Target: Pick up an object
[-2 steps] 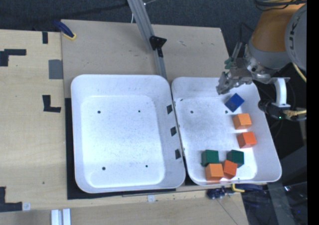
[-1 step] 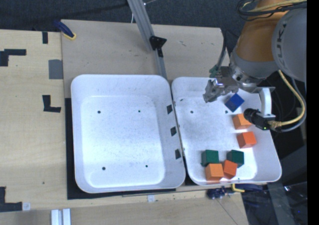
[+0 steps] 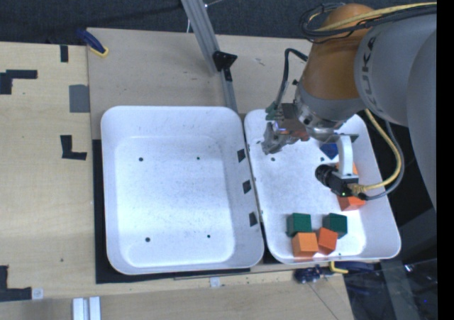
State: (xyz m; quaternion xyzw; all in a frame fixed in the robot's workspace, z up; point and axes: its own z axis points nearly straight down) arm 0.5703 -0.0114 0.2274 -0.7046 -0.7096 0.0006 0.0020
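camera view looks down at a slant on the bench [image 3: 42, 169], where two shallow white bins sit side by side. the left bin [image 3: 113, 134] shows only a few small dark dots on its floor. the right bin [image 3: 386, 237] holds the loose pieces.

the grey arm [image 3: 404, 63], with its orange band [image 3: 340, 56] above the wrist, reaches in from the right and hangs over the upper part of the right bin. the gripper [image 3: 275, 138] sits near that bin's upper left corner, close to the wall between the two bins. nothing shows between its tips; whether the claw is spread or pressed together i cannot tell, since the tips are small and blurred against the white floor.

the blocks lie well apart from the gripper, toward the bin's lower right. a green block [image 3: 299, 223] and an orange block [image 3: 306, 243] touch, the orange one just below the green. just beside them sit a second orange block [image 3: 327, 240] and a second green block [image 3: 335, 223]. another orange piece [image 3: 350, 203] lies higher, by the right wall, partly behind the cable fitting. a blue piece [image 3: 328, 150] peeks out under the wrist, nearer the gripper than the rest.

dark letters run along the grey arm casing at the right; they look like part of a maker's name but are cut off and cannot be read fully.
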